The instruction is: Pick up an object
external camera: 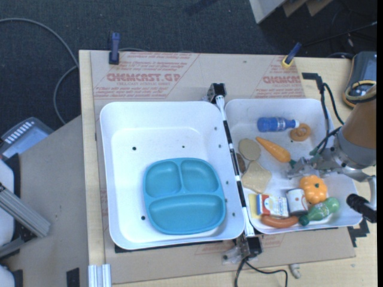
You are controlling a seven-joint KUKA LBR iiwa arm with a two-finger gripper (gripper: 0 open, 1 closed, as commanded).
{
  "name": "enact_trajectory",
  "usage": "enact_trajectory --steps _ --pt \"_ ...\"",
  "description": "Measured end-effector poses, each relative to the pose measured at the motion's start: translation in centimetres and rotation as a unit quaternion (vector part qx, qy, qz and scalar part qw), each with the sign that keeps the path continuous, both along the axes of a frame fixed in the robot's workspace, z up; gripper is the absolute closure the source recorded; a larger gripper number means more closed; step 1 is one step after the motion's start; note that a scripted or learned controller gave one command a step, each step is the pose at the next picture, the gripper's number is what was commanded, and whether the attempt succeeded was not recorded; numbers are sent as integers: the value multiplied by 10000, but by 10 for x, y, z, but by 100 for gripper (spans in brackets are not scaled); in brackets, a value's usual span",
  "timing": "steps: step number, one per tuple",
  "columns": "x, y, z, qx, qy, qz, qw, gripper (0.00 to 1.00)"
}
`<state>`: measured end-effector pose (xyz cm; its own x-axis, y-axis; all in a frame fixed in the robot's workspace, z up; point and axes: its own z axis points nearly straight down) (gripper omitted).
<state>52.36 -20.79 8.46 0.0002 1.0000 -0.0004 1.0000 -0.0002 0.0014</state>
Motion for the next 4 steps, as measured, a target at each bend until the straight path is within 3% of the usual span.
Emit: enact_trajectory --steps 1,2,3,4 --pt "-43 37 0 -4 -13 3 10000 0" --pt "39 69 0 1 0 8 10000 0" --pt "125 114 -3 19 91 -13 10000 0" --pt "76 109 0 3 16 0 10000 0"
